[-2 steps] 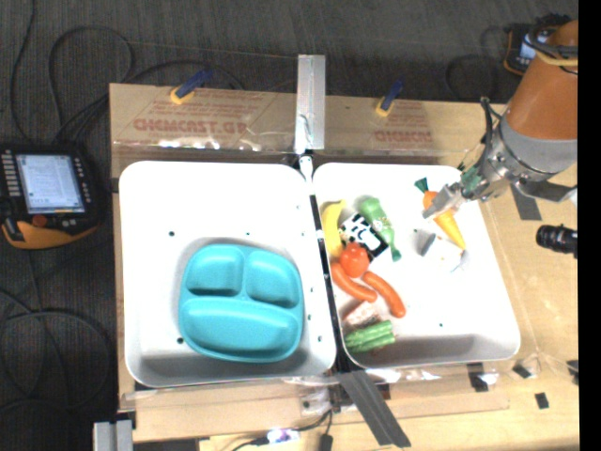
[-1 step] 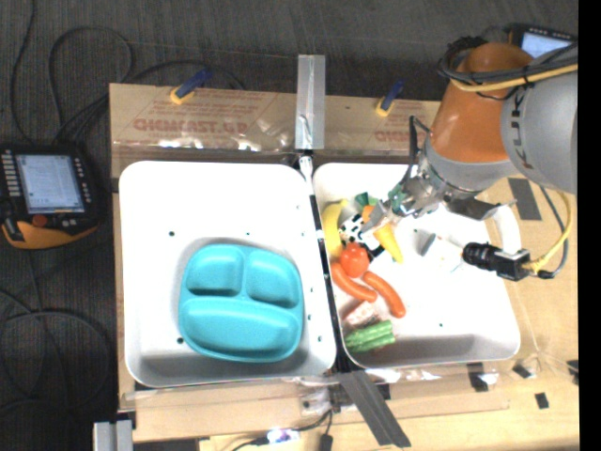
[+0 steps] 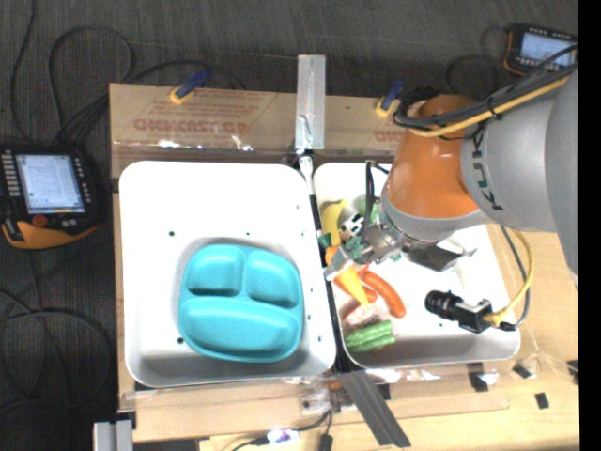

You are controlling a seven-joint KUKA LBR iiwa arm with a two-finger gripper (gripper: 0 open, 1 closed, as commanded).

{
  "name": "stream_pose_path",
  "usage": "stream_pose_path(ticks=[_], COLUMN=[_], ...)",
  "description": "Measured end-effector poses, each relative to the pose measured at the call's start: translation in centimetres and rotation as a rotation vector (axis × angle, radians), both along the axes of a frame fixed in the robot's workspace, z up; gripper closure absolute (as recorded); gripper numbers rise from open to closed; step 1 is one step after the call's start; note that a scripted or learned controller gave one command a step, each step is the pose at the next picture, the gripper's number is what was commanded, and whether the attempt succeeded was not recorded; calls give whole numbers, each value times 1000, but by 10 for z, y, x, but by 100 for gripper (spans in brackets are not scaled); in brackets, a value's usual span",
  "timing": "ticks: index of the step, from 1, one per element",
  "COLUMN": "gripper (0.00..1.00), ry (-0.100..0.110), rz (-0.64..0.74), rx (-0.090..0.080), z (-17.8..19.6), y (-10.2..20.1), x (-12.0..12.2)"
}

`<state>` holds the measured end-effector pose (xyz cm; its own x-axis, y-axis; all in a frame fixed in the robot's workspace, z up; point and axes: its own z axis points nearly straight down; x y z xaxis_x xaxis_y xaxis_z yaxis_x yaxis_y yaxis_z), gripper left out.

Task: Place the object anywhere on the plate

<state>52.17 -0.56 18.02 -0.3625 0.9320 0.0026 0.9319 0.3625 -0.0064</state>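
Observation:
A turquoise plate [image 3: 242, 301] with three compartments lies in the left white bin [image 3: 150, 214], and nothing rests on it. The right bin [image 3: 488, 346] holds a cluster of toy foods along its left side: a yellow piece [image 3: 331, 216], a small black-and-white piece [image 3: 353, 224], an orange wedge [image 3: 349, 283], a red-orange sausage shape [image 3: 387, 292] and a green piece [image 3: 368, 336]. My gripper [image 3: 362, 246] hangs low over this cluster, just above the orange wedge, under the orange wrist band. The arm hides whatever lies beneath it.
A raised divider [image 3: 319, 271] separates the two bins. Brown cardboard [image 3: 207, 116] lies behind the bins. Tablet pendants sit at the far left [image 3: 45, 191] and the top right [image 3: 540, 50]. The arm's grey body covers the right bin's upper right.

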Motion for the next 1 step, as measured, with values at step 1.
stream_pose_path(ticks=[1], gripper=[100], ry=[-2], rz=[202], rx=[0], z=[0], y=[64], x=[33])
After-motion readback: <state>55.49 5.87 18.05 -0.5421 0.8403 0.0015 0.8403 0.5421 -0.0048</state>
